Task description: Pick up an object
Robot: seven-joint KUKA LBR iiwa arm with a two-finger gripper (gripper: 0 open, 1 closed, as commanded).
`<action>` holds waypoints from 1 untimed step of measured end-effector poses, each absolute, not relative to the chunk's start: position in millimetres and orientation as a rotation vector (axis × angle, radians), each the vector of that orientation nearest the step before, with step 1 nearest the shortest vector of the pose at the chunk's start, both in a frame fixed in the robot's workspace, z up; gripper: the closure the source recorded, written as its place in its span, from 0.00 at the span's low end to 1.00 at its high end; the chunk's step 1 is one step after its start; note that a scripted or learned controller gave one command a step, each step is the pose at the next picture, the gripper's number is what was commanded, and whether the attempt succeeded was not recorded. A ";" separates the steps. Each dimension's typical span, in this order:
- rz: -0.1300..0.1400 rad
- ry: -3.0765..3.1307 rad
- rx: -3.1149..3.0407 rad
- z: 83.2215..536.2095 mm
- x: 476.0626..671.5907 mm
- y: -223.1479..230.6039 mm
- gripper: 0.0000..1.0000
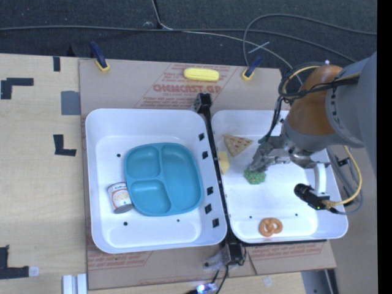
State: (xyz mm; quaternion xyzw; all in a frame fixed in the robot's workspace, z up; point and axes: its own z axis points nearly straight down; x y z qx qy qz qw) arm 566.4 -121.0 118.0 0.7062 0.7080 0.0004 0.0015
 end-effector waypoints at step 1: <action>0.003 2.222 2.219 160.2 565.9 -119.0 1.00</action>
